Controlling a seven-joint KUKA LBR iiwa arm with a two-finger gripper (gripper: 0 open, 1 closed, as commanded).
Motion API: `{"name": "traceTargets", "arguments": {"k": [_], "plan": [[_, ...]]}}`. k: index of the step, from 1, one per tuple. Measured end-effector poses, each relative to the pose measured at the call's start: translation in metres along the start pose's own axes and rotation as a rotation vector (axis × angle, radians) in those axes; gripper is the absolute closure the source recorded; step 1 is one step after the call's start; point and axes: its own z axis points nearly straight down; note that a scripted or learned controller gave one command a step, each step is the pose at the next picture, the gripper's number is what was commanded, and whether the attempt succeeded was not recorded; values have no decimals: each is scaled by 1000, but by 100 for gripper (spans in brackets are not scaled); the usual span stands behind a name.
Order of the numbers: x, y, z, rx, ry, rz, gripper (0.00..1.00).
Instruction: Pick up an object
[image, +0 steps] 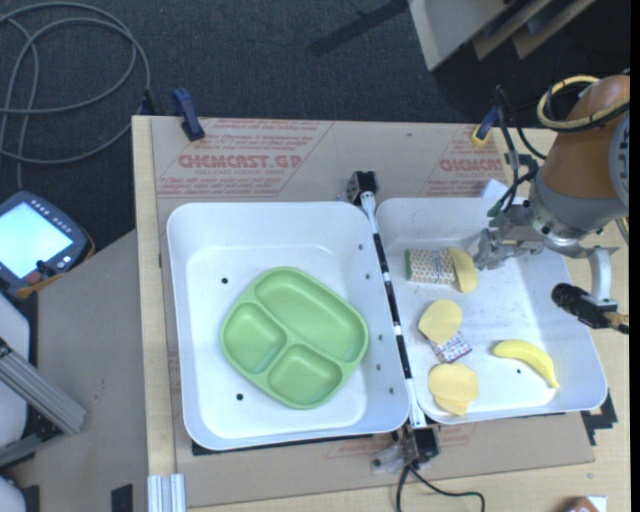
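- Left bin (190, 300): holds a green divided plate (294, 336), lying flat near the middle, bare white floor on all sides of it.
- Right bin (580, 395): carries the pickable things. Patterned packet (428, 265) toward the far left corner; yellow wedge-like piece (463, 270) just beside it on the right, seemingly touching.
- Near the bin's left wall, mid-way: yellow disc-like piece (440, 321), with a small printed wrapper (453, 348) touching its near edge; another yellow rounded piece (453, 387) at the near left corner, close to the rim.
- Banana (527, 359) toward the near right, alone, open floor all round.
- Gripper (490, 250) low over the far part of the right bin, just right of the wedge piece; cannot tell whether clenched or released, nothing seen grasped.
- Judged step: closing in on the wedge or packet. Best done by centring over one item only, since the two crowd each other.
- Far wall near; freer room toward the bin's middle and right.
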Motion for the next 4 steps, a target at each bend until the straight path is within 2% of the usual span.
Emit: {"name": "traceTargets", "arguments": {"k": [1, 2, 3, 4], "plan": [[0, 0, 0, 1, 1, 0, 0], [8, 21, 66, -2, 1, -1, 0], [-19, 24, 66, -8, 1, -1, 0], [-19, 25, 55, -12, 1, -2, 100]]}}
